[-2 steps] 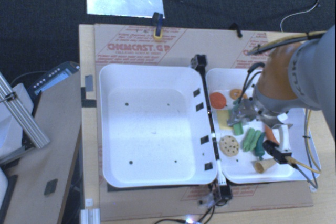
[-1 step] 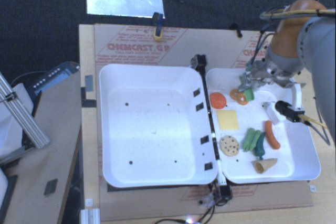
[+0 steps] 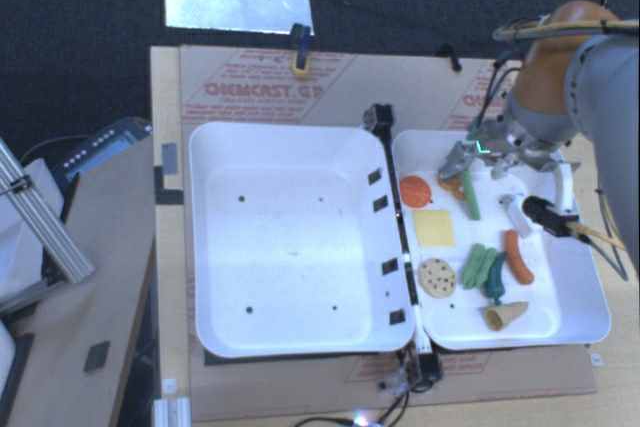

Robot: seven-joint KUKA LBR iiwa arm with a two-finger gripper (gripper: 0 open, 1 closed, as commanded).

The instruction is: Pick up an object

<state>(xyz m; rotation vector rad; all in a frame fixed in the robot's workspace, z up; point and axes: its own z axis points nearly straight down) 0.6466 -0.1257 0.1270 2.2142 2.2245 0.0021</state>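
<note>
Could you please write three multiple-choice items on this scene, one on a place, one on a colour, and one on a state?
1. Where does the cookie lie?
A. In the left bin
B. In the right bin, near the divider
C. On the bench outside the bins

2. What colour is the flat square piece next to the divider?
A. Yellow
B. Blue
C. Black

3. How does the ice-cream cone rest?
A. Standing upright
B. Lying on its side
C. Stacked on the cookie

Answers: 1 B, it sits on the right bin floor close to the middle wall. 2 A, the square is plainly yellow. 3 B, the cone lies flat on the bin floor, apart from the cookie.
</note>
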